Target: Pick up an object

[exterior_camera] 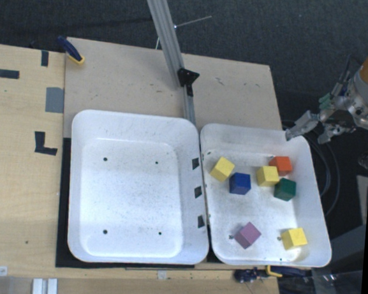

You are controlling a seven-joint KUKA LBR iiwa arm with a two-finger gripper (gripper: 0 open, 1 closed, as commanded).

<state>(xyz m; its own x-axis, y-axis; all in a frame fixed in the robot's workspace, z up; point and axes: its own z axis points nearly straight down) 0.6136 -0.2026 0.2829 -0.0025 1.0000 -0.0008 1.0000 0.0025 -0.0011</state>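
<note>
The two-finger gripper (pixel 315 128) hangs past the far right corner of the right white plastic bin (pixel 316 206), its fingers spread apart and grasping nothing. In that bin lie 7 small cubes: 3 yellow (pixel 222 169) (pixel 267 176) (pixel 294 238), 1 blue (pixel 240 183), 1 orange (pixel 282 164), 1 green (pixel 285 189) and 1 purple (pixel 248 234). The left white bin (pixel 78 185) sits just beside it.

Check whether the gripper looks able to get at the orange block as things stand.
Probably yes. The gripper sits above the right bin's far right corner, and the orange block lies just below it, top uncovered. A yellow block and green block crowd its near side, which could hinder finger placement.
</note>
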